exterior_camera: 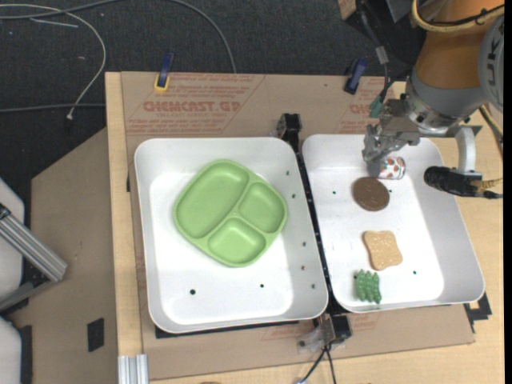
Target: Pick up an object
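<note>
The left bin [160,294] holds a green divided plate [230,212], lying flat near its middle. The right bin [448,262] holds a brown round disc [371,194]; just beyond the disc lies a small white object with red spots [392,166], nearer than the disc sits a tan toast slice [383,249], and nearer still a green knobbly piece [367,286]. The gripper [381,152] hangs over the right bin beside the spotted object, just beyond the disc; I cannot tell its state. Both bins rest on a cardboard sheet [208,98] with red printing and two blue clamps [165,68]. Beyond lies dark carpet [120,22] with loose cables [96,30].
</note>
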You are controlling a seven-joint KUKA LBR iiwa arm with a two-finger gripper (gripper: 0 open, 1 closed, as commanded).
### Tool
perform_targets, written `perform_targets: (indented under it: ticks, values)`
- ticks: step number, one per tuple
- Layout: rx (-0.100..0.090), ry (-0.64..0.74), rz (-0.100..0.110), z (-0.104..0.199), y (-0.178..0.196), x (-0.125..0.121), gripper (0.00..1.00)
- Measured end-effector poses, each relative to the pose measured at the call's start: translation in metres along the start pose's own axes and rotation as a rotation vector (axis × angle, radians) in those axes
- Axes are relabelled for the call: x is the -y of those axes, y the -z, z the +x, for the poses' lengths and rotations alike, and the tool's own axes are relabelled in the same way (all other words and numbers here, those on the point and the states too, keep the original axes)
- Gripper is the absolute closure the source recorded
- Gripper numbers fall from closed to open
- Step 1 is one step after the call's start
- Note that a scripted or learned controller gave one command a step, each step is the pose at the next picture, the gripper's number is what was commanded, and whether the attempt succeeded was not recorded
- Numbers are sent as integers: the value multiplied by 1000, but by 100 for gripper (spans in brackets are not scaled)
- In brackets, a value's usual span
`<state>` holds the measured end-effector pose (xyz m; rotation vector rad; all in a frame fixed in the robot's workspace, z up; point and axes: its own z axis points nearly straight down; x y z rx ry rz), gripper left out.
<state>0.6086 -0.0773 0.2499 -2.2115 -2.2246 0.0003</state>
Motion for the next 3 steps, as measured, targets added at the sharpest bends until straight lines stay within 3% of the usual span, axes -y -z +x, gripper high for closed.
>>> perform_targets:
  ticks: [3]
  values:
    - [0, 0, 1, 151, 7, 55, 100]
